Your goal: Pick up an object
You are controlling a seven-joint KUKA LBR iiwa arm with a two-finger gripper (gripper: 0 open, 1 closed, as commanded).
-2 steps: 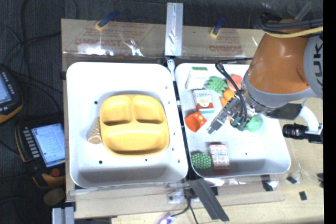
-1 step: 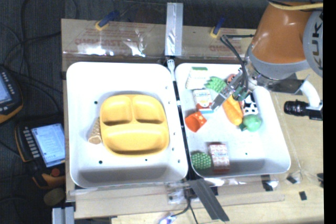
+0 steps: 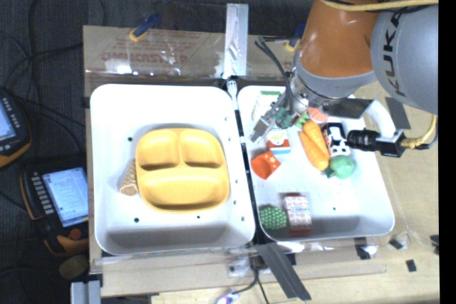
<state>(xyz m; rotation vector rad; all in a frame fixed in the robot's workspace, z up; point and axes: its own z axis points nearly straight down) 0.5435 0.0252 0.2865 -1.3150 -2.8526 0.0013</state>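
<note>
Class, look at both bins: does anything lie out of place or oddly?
Mildly, yes. A tan cone is wedged between the yellow tray and the left bin's wall, partly tucked under the tray. The toys in the right bin lie loose, with nothing spilled.

The yellow sectioned plastic tray [image 3: 182, 167] looks smooth and slightly glossy; the two shallow white plastic bins [image 3: 107, 174] look smooth, matt.

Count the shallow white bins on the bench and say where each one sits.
2. The left bin holds a yellow divided tray; the right bin beside it holds small toys, partly under the arm.
</note>
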